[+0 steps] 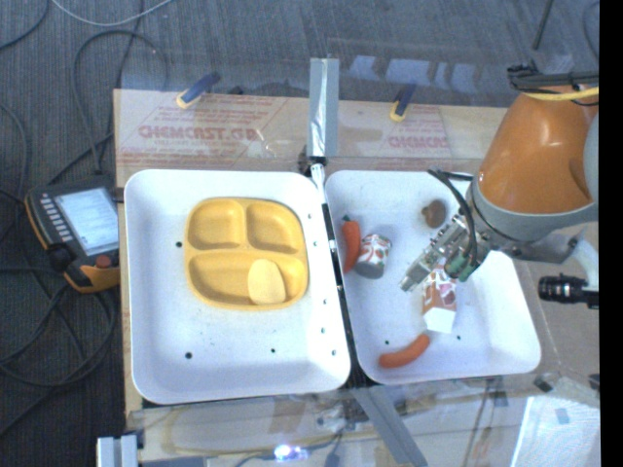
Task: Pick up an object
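Hanging low over the right-hand shallow white bin (516, 348), the two-finger gripper (428, 269) is sitting at the end of the grey arm with its orange band (540, 154), its metal fingers pointing down-left toward the bin floor. Whether those fingers are spread or pressed together cannot be told from this slant, and nothing is showing between them. Just beside the tip, a small white and red carton (440, 302) is lying on its side, the nearest candidate for a pick; a long orange-red sausage-shaped toy (403, 351) is resting nearer the front wall, an orange carrot-shaped toy (350, 245) is lying against the dividing wall with a red and white crumpled can (372, 252) touching it, and a small brown round piece (433, 212) is sitting near the back. The left bin (156, 358) is holding a yellow plastic 4-compartment tray (246, 251). Doing this well probably means centring over the carton, aligning the fingers across its narrower side, and descending straight to avoid nudging it away.
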You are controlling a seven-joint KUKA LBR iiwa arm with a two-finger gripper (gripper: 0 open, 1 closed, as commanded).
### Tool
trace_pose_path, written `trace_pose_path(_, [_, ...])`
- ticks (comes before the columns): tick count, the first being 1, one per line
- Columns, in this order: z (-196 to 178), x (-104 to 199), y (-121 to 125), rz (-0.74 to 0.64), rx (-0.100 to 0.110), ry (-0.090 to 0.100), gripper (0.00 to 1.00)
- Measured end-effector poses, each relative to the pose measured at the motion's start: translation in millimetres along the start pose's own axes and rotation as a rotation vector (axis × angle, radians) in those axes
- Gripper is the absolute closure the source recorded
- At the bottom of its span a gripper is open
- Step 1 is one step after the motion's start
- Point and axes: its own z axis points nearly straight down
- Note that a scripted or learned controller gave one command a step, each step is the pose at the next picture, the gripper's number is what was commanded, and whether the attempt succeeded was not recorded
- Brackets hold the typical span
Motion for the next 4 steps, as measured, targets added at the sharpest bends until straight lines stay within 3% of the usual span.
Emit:
trace_pose_path(1, [25,-70,71,0.244,0.002,-0.001,1.00])
trace_pose_path(2, [25,-70,71,0.244,0.002,-0.001,0.00])
trace_pose_path(3, [105,-115,-23,0.292,0.004,0.000,0.00])
trace_pose_path(4, [163,-129,-36,0.276,-0.008,-0.009,0.00])
